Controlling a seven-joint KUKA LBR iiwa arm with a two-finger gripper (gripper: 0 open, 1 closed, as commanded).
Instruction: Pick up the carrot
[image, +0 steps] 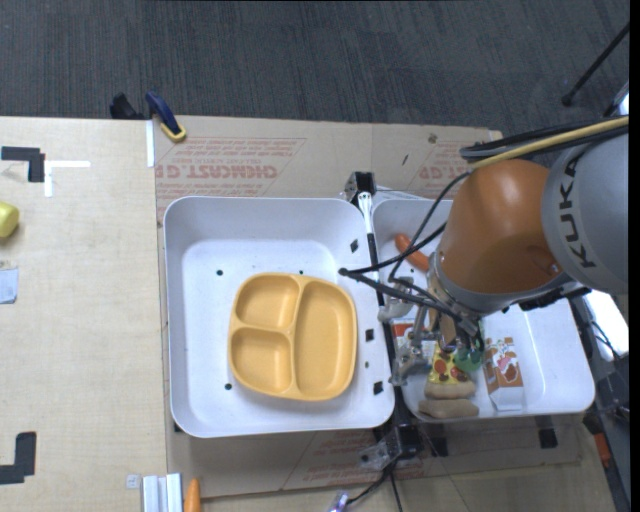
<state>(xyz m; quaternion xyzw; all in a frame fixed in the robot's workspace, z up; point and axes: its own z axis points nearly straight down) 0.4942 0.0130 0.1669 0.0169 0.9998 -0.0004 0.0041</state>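
Arm in from the right, orange band over the far-left part of the right bin. End effector down inside that bin near its left wall, mostly hidden under wrist and cables; can't tell if open or closed, nothing clearly seen between it. Carrot lying in the right bin's far-left corner, partly covered by the arm, far side of the end effector and apart from it. Pizza slice toy just right of the end effector on the near side, resting over a tan bread-like item at the bin's near edge. White carton with red print right of those. Left bin holding a yellow three-compartment plate, roughly centred, lying flat. Yellow object at far-left edge of the worktop, well apart from both bins. Blue-and-yellow clip at the far edge of the cardboard sheet.
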